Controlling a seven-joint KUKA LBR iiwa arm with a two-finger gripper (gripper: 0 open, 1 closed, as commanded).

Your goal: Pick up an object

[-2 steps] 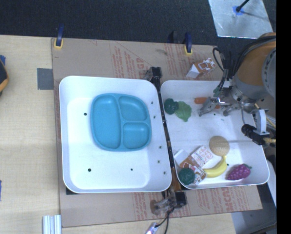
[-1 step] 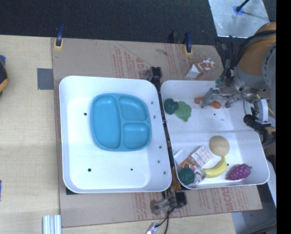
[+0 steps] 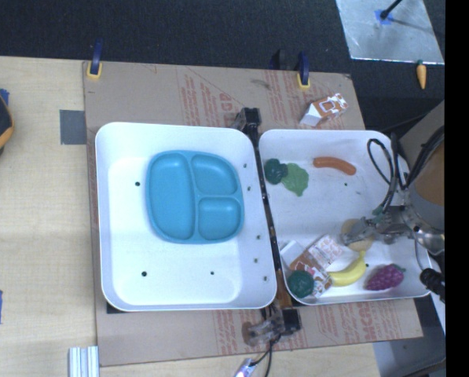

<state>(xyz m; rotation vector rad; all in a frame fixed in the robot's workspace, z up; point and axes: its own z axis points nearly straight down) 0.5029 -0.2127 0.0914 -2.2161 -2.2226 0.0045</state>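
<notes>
Right bin (image 3: 328, 141): pickable toy food items, mostly loose.
Orange sausage (image 3: 334, 164) lies flat near far wall; green leafy piece (image 3: 296, 179) just beside dark green round piece (image 3: 274, 170) at far-left corner. Near edge: yellow banana (image 3: 349, 272) curved, lying flat, purple grape bunch (image 3: 383, 276) just right of it, white/red packet (image 3: 319, 255) tilted left of banana, dark green round lid-like item (image 3: 300, 283) at near-left corner, touching the packet.

Grey arm (image 3: 429, 171) w/ blk cables (image 3: 382, 171)
</notes>
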